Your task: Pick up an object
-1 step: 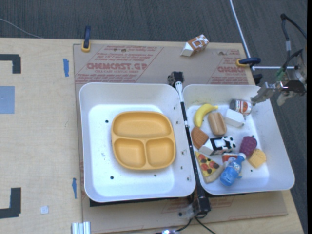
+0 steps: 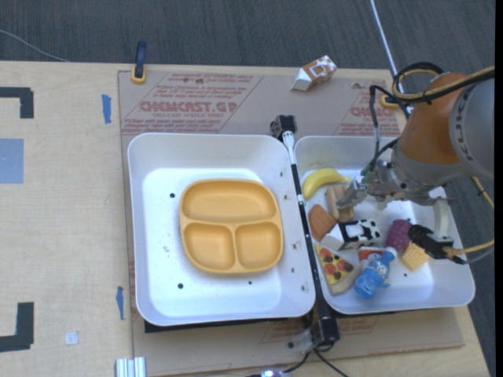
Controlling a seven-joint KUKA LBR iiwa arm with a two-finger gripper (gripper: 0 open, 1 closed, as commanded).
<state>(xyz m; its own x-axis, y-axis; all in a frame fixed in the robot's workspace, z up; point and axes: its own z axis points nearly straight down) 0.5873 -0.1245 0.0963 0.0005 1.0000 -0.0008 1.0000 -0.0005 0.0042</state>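
From my feed the arm [image 2: 452, 124] is reaching in from the right, and the gripper [image 2: 352, 196] is down low in the right bin [image 2: 452, 293], over the toy pile. I can't tell how the fingers are set; they're small and lost against the clutter, so I'm not calling a grasp.

Candidates are all in the right bin: banana [image 2: 321, 181] at the far left corner, just beside the gripper; a brown waffle-like piece [image 2: 321, 221] below it; black-and-white cow toy [image 2: 360, 231] mid-bin; pizza slice [image 2: 336, 269] and blue bottle [image 2: 372, 275] at the near edge; purple grapes [image 2: 398, 233] to the right. They're packed touching each other, so a clean pick looks hard, my read.

Left bin [image 2: 153, 234] holds the yellow divided plate [image 2: 231, 225], lying flat in the middle, likely as a drop target. A small carton [image 2: 314, 73] sits on the worktop [image 2: 63, 210] beyond the bins, out of play.
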